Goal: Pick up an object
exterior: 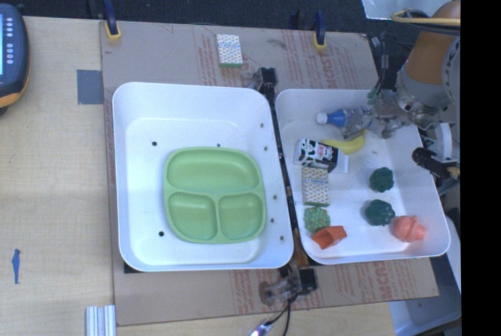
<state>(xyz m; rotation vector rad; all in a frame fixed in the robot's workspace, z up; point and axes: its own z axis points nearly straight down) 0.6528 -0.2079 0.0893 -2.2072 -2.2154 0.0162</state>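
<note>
The arm, grey with its orange band, reaches in from the right and hangs low over the far end of the right-hand shallow white bin. This reads as the approach, the grasp not yet made. The gripper sits down among the clutter, just beside the small bottle with the blue cap and the yellow banana-shaped toy. Whether the claw is wide or narrow I cannot tell; the metal parts blur together, and nothing clearly sits between them.

Candidates lie all round: a black-and-white cow-patterned carton touches the banana's left end, a checkered little box lies just below it, and two dark green lumpy toys and a salmon-pink rounded one sit nearer the front.

The next move, as I judge it, calls for centring on one item, probably bottle or banana, closing cleanly, then lifting straight up. The left bin carries a pale green divided plate.
</note>
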